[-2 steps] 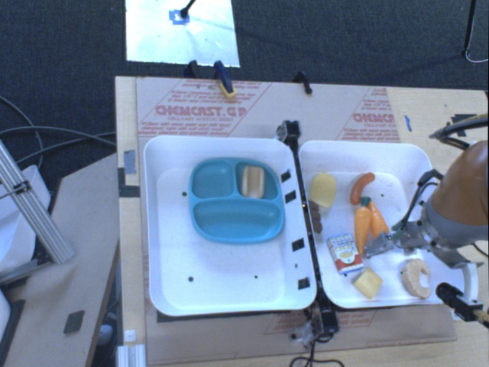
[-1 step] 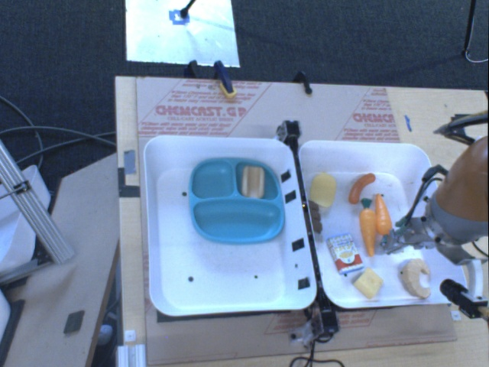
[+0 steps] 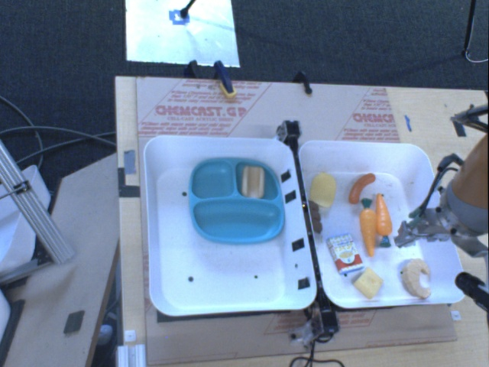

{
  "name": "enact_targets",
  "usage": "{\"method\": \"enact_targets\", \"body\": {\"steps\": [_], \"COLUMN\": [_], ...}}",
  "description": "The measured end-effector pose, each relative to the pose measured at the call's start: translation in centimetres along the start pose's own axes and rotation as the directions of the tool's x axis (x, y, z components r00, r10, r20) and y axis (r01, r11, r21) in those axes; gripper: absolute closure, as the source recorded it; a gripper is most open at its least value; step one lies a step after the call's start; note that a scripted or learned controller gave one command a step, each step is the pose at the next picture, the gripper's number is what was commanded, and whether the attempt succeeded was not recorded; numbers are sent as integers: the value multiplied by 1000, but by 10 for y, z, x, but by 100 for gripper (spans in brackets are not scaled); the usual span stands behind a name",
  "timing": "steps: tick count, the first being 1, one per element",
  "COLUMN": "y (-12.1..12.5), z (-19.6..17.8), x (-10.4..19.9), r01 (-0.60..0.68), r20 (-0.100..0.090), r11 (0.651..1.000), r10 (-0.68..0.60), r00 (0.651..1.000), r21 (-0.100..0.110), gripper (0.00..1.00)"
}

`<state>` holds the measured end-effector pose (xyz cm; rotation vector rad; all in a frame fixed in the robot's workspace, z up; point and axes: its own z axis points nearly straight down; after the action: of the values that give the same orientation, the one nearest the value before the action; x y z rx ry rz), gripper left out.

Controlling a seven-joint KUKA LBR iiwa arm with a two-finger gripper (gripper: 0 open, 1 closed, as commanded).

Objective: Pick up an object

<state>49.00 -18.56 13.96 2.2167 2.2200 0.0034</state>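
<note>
The right bin (image 3: 405,155) holds a pale yellow fruit (image 3: 323,189), a red-orange sausage (image 3: 362,188), two carrots (image 3: 368,232) (image 3: 383,214) side by side, a small printed carton (image 3: 345,253), a yellow cheese block (image 3: 368,283) and a beige curled shrimp (image 3: 416,277). My gripper (image 3: 410,234) reaches in from the right edge. It hangs over the right part of this bin, just right of the carrots and above the shrimp. Nothing is seen held in it.
The left bin (image 3: 172,266) carries a blue divided plate (image 3: 235,205) with a slice of bread (image 3: 253,180) in its upper right compartment. A black divider strip (image 3: 299,212) runs between the bins. White floor shows around the plate and in the right bin's upper right.
</note>
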Motion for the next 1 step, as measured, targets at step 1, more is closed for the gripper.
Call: {"method": "enact_targets", "body": {"steps": [1], "y": [-4], "z": [-62], "x": [0], "r01": [2], "r20": [1], "r11": [1000], "r10": [-2], "r00": [1000], "r21": [-2], "gripper": [100]}}
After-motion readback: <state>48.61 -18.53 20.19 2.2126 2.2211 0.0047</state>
